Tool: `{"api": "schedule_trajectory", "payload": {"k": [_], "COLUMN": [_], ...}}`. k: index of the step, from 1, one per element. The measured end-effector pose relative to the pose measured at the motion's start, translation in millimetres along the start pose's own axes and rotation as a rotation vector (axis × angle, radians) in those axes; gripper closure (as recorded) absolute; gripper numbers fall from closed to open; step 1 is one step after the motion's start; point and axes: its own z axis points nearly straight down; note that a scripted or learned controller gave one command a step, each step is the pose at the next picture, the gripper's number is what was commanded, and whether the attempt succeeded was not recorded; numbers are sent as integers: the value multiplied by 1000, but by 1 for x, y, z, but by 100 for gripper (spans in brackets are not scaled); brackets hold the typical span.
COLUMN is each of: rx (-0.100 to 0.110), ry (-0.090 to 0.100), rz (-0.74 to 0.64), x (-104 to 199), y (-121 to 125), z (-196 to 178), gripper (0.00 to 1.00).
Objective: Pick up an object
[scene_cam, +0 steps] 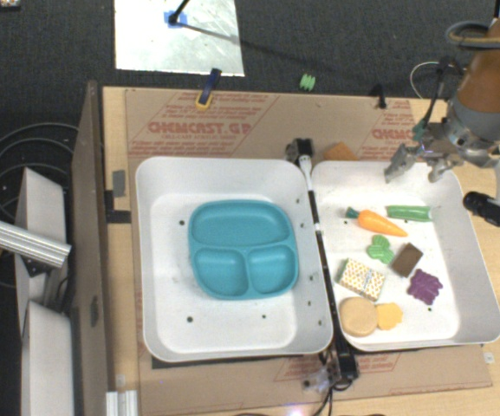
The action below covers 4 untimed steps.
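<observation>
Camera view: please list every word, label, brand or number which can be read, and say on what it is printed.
"CHEMCAST GP": red print on the brown protective sheet behind the left bin, blurred, so this reading is uncertain.
The same red print behind the right bin, near the gripper: cut off, too blurred to read.
The toy items and the blue tray carry no readable text.
</observation>
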Motion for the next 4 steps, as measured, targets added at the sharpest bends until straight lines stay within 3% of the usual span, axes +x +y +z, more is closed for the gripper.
{"api": "schedule_trajectory", "payload": {"k": [1,2,3,4], "rx": [12,5,-2,-12], "ry": [4,2,1,4], "rz": [1,3,2,-12], "x": [17,33,32,124], "y": [-46,-86,-82,-46], "z": [105,116,104,8], "gripper": [0,0,100,100]}}
